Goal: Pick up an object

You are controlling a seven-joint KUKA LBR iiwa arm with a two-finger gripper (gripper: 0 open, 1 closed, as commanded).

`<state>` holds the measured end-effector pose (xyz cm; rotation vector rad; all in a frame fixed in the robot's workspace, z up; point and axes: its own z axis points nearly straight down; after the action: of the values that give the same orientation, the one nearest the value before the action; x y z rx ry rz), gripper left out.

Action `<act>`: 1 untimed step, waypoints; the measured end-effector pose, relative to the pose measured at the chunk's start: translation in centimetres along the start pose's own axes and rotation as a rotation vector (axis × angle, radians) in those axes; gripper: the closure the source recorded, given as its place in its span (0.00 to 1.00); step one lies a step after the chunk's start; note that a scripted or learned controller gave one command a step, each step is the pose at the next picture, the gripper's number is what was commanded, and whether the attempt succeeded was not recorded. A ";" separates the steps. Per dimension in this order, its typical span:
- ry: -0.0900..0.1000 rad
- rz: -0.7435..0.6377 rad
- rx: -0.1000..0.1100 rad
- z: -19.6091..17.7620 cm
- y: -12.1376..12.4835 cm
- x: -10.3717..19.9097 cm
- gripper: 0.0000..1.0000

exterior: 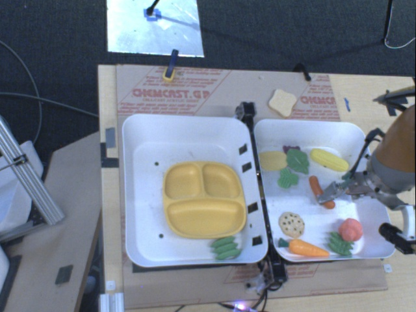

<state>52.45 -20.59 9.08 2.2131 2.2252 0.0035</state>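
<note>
The gripper [327, 196] is set over the toy sausage [316, 188] in the right bin [364, 135]. Its grasp state cannot be told. The sausage should be straddled squarely before lifting.

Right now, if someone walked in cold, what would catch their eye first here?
Probably the yellow divided plate sitting in the left bin, with green pea pods beside its lower right corner. Next, the right bin scattered with toy food, where the hand is down by the small sausage, near the corn cob and the carrot.
</note>
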 end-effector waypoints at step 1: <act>0.004 0.001 0.007 0.7 -4.0 4.5 0.00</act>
<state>48.47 -16.13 8.33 2.2197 2.2297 -0.0002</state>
